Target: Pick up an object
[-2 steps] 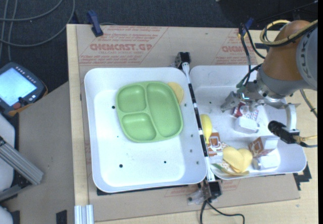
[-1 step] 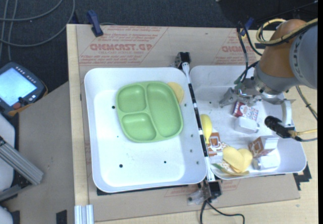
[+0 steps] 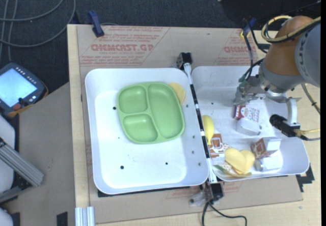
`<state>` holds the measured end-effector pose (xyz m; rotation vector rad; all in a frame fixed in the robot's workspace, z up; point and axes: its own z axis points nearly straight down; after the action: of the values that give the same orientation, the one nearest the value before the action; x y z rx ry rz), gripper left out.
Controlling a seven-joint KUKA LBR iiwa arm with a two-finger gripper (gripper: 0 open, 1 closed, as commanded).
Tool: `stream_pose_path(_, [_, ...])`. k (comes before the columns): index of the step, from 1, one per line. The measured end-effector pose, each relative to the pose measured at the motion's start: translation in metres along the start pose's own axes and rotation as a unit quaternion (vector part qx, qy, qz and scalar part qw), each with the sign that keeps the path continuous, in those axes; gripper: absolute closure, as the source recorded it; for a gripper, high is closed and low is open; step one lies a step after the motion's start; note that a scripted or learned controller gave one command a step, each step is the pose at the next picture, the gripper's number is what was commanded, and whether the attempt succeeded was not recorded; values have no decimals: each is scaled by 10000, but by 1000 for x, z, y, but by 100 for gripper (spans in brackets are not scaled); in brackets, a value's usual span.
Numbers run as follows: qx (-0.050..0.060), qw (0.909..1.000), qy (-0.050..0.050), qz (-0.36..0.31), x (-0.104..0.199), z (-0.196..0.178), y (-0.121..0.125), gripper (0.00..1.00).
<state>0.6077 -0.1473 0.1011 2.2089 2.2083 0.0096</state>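
We see a small red-and-white carton [image 3: 248, 116] lying flat in the right bin [image 3: 219, 80]. The arm [image 3: 285, 62] bends down over it, gripper [image 3: 248, 92] just above; we can't tell its opening.

Bench [image 3: 153, 47] under two white bins [image 3: 102, 169]

The left bin [image 3: 102, 169] is showing plain white, and the divided plate [image 3: 151, 112] inside it is showing pale green. The right bin [image 3: 219, 80] is also showing white. A banana [image 3: 208, 127] is showing yellow, and two small cartons [image 3: 247, 114] [image 3: 267, 147] are showing red-brown and white print. The worktop [image 3: 122, 41] is showing tan with red lettering. The arm [image 3: 285, 52] is showing grey with orange.
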Motion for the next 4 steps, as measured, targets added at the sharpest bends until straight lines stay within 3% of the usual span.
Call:
stream_pose_path(1, [3,10000,2,1,0,0,0,0])
stream_pose_path(2, [2,10000,3,1,14,10,-19,0])
stream_pose_path(3, [-15,10000,-1,9,14,-1,-18,100])
stream_pose_path(4, [-13,10000,0,9,14,-1,-18,0])
